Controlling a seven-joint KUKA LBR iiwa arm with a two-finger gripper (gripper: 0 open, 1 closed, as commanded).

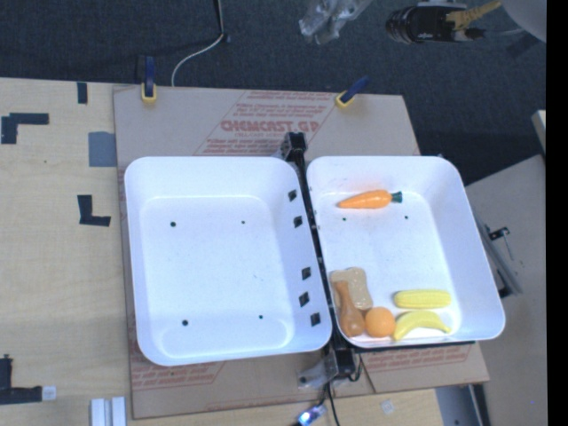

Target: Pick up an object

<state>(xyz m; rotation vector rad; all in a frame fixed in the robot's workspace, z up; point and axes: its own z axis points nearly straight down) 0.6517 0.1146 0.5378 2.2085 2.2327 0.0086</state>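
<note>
Orange against white, the carrot (365, 200) lies in the upper part of the right bin (461, 193); the corn cob (422, 299), banana (421, 325), orange ball (379, 322) and a tan piece (351, 289) cluster at its lower edge. The tool (330, 11) hangs blurred at the frame's top, well apart from them; its state I cannot tell. Nothing is lifted yet: approach, grasp and lift all seem left.
</note>
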